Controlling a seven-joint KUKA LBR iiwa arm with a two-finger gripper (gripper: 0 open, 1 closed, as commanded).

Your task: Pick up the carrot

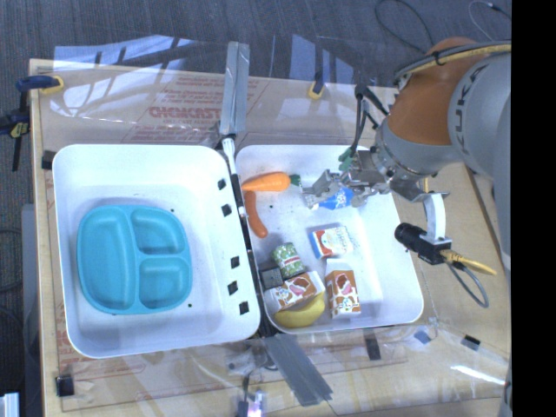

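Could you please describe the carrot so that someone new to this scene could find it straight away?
Look in the right-hand white bin, at its upper left corner beside the divider. The carrot lies there on its side, green end toward the gripper. It is fatter and brighter orange than the thin orange stick just below it.

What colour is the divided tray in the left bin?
Light blue, a plain solid colour with three compartments: the tray, seen clearly in the camera view.
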